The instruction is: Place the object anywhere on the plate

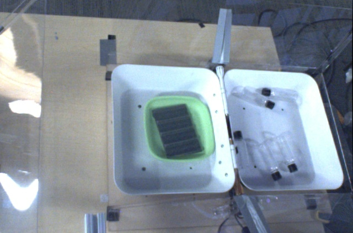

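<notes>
Green plate (150,128) sits mid left bin (124,138); dark ridged block (176,131) lies flat on plate, inside rim. Placement looks complete. Gripper jaw state: cannot tell. Next move: lift clear vertically, avoid nudging block. Clear black-capped bottles (273,146) lie right of plate.

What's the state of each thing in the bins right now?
green plate: flat in the left bin, upright, carrying the block.
dark ribbed block: lying flat on the plate, slightly angled.
left bin: holds the plate.
clear bottles with black caps: lying on their sides, scattered in the right bin; exact count hard to tell.
</notes>
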You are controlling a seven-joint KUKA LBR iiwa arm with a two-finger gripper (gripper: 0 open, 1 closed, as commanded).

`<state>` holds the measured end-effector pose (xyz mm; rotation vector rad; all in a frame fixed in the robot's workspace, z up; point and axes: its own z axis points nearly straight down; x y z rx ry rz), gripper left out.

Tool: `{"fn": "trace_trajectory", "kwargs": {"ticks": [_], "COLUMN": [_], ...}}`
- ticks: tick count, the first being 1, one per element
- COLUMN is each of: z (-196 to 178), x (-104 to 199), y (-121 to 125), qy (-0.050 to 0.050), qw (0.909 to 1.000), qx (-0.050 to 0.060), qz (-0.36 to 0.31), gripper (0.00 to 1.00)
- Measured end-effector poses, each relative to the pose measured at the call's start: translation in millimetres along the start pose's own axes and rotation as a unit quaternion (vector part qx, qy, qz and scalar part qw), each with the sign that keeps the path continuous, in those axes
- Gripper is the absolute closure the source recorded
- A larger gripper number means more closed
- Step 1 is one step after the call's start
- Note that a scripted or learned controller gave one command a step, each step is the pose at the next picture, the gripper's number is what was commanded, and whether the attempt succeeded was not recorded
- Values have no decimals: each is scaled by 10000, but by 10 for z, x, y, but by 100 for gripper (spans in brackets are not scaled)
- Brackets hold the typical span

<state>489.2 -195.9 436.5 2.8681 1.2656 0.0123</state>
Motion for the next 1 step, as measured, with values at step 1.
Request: {"fn": "trace_trajectory", "kwargs": {"ticks": [1], "z": [0], "x": [-1], "y": [0], "qy": [-3], "qw": [10000], "qx": [0], "qz": [0], "gripper": [0]}}
